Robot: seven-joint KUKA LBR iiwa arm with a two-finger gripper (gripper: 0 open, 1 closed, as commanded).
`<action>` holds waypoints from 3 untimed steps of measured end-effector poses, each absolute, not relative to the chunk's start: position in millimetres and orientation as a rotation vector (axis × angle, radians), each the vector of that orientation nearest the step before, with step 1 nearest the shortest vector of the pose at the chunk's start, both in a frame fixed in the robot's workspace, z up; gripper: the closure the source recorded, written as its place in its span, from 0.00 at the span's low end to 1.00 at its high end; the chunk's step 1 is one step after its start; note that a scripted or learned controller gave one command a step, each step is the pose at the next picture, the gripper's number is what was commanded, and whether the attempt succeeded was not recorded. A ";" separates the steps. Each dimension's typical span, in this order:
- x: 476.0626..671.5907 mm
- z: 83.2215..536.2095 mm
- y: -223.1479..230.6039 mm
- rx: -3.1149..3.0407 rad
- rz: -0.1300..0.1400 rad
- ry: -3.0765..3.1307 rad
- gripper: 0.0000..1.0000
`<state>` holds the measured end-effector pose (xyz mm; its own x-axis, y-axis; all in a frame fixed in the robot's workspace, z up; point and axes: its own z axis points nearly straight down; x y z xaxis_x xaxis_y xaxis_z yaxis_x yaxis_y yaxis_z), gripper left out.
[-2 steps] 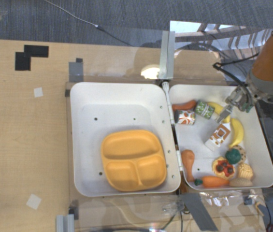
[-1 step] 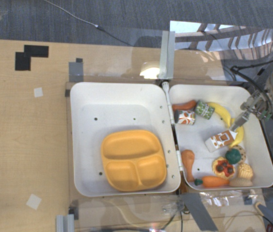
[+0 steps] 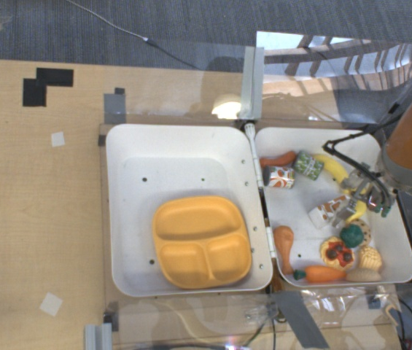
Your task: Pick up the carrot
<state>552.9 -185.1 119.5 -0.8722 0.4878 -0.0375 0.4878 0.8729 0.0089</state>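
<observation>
Orange is catching the eye at the near edge of the right bin (image 3: pixel 402 268), where the carrot (image 3: pixel 324 274) is lying on its side, green top pointing left, tucked against the near wall. Just to its left a second orange vegetable, a squash-like piece (image 3: pixel 284 245), is leaning along the divider, and just beyond it a small pizza toy (image 3: pixel 337 253), a green-topped piece (image 3: pixel 351 234) and a corn cob (image 3: pixel 370 257) are crowding close. Hovering further right and farther back, the gripper (image 3: pixel 366 195) is sitting over the middle of the bin near a banana (image 3: pixel 335 168) and a small carton (image 3: pixel 329 211), and whether its tool is spread or pressed together cannot be told from this slant, since cables and metal are blurring together. Over in the left bin (image 3: pixel 118 217) a yellow divided tray (image 3: pixel 202 240) is resting alone. By my reading, the approach is under way and nothing is being carried: the carrot is resting well apart from the gripper. What the next move is calling for, I judge, is a shift toward the near wall and slightly left, lining up across the carrot's narrow width, then a descent that is avoiding the pizza toy and the bin wall, which are leaving little room on either side.
</observation>
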 end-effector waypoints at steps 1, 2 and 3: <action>552.6 119.0 -185.1 0.782 -0.002 3.004 0.00; 552.5 118.8 -185.0 0.782 -0.002 3.004 0.00; 552.4 118.6 -185.0 0.783 -0.002 3.004 0.00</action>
